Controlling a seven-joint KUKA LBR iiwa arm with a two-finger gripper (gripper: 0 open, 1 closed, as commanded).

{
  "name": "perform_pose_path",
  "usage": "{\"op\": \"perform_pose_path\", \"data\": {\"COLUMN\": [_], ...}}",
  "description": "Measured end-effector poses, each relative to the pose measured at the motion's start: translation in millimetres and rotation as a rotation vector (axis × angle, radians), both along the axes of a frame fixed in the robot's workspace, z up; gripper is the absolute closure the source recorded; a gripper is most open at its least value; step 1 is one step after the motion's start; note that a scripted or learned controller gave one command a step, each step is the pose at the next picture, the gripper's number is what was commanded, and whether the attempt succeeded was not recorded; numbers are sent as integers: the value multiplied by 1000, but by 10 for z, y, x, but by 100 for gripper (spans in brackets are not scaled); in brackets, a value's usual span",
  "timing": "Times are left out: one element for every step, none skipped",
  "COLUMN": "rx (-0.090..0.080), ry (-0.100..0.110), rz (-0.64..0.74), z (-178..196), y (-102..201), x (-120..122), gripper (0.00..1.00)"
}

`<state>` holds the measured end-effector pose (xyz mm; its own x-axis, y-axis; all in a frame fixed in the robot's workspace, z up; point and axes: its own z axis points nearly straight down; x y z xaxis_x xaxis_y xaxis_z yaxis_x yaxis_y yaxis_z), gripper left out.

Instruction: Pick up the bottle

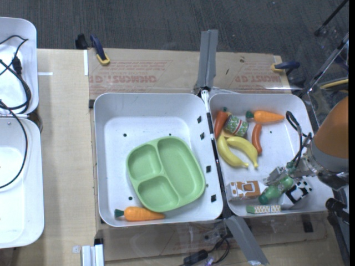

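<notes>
Carrot [140, 214] lies at the front edge of the left bin [105, 148], pressed up against the near wall with its green end pointing left. Just behind it, a pale green divided plate [165, 173] with three compartments sits tilted across the middle of that bin's floor. The two white bins stand side by side on the counter [61, 148], their inner rims touching along a black-clipped seam.

In the right bin [294, 101], toward the back, an orange carrot [220, 123] leans along the left wall beside a small green-and-red can [237, 126]. Two more carrots lie nearby: one [268, 116] flat near the back wall, one [256, 138] running front to back just below it. Two yellow bananas [238, 150] rest together in the middle of the bin. Near the front, a small orange-and-white carton [244, 190] lies flat, and a flat green strip-like packet [264, 209] sits along the near wall.

The green bottle [275, 192] lies on its side near the front of the right bin, just right of the carton. The tool [285, 177] is right over the bottle's upper end; I cannot tell whether it grips anything. The grey arm with its orange band [333, 134] comes in from the right.
</notes>
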<state>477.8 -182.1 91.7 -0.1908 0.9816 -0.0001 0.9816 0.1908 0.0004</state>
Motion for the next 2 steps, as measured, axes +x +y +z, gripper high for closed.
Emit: {"op": "perform_pose_path", "data": {"rx": [-1, 0], "ry": [-5, 3], "rz": [-3, -433], "z": [99, -8], "y": [-2, 596], "x": [23, -7], "gripper": [100, 100]}}
